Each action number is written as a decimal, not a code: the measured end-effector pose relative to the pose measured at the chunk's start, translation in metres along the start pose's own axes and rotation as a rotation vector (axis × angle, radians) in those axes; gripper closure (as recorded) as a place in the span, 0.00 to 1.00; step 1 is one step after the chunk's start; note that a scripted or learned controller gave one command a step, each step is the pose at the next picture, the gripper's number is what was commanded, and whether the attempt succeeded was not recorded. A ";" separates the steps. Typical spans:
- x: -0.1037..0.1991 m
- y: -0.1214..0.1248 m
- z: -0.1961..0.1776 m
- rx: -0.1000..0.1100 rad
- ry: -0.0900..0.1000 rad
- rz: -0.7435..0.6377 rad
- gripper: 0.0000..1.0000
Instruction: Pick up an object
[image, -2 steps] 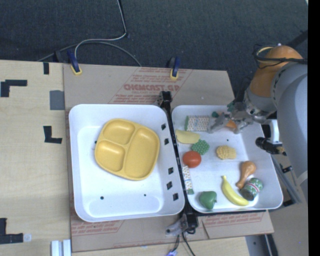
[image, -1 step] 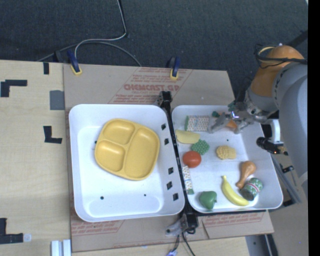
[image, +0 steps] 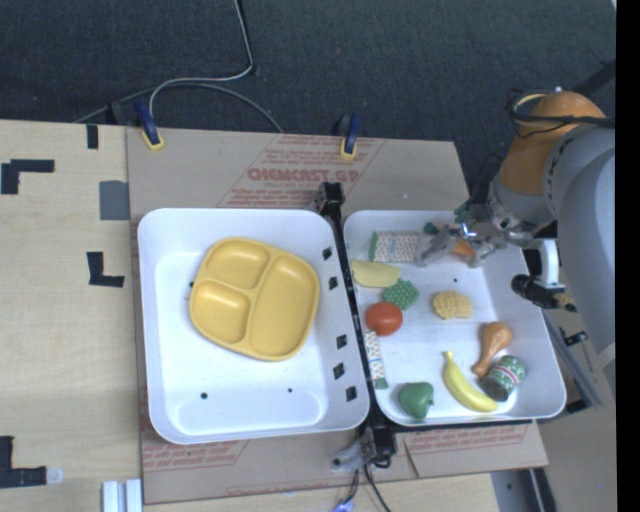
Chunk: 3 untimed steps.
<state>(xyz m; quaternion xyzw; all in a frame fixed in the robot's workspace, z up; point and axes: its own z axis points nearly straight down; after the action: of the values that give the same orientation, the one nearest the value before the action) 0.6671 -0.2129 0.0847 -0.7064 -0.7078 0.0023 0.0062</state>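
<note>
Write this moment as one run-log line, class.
tool: low at the right bin's far edge, near an orange piece | held: nothing seen | banana, tomato, corn lying in bin | yellow plate in left bin

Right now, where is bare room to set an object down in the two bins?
The left bin has bare floor below the yellow plate, toward its near rim. The right bin is crowded; one small patch lies between tomato, corn and banana.

Dark carpet floor (image: 400, 60) behind a wooden bench (image: 60, 330).
</note>
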 end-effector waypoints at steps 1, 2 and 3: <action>-0.004 0.001 0.000 0.003 0.009 -0.003 0.00; -0.004 0.001 0.000 0.004 0.006 -0.004 0.00; -0.001 0.000 0.000 0.000 -0.001 0.000 0.00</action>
<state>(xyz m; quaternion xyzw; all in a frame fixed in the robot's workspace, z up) 0.6669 -0.2140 0.0847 -0.7065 -0.7077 0.0026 0.0057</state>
